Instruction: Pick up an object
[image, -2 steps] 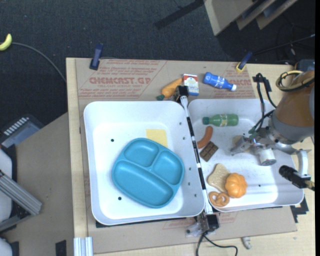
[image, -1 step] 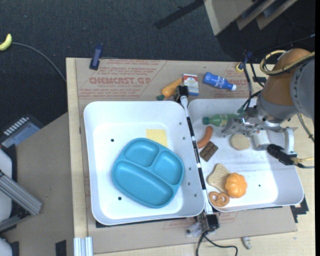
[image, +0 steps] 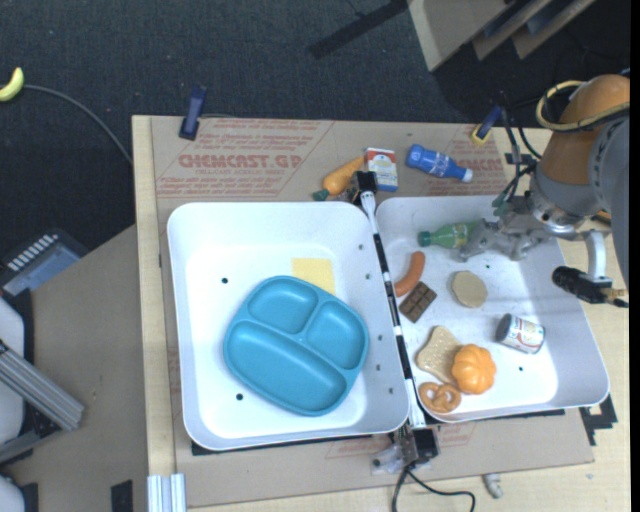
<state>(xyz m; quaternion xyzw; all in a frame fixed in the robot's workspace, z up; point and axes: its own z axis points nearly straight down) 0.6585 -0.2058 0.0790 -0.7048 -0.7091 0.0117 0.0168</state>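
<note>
green bottle (image: 446, 236) lies flat, neck pointing left

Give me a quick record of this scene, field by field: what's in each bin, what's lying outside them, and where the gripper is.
left bin: blue divided plate, yellow cheese slice
right bin: green bottle, sausage, chocolate bar, round cookie, can, bread slice, orange pumpkin, pretzel
outside bins: carrot, small carton, blue bottle
gripper: over the right bin's far side, beside the green bottle
</note>
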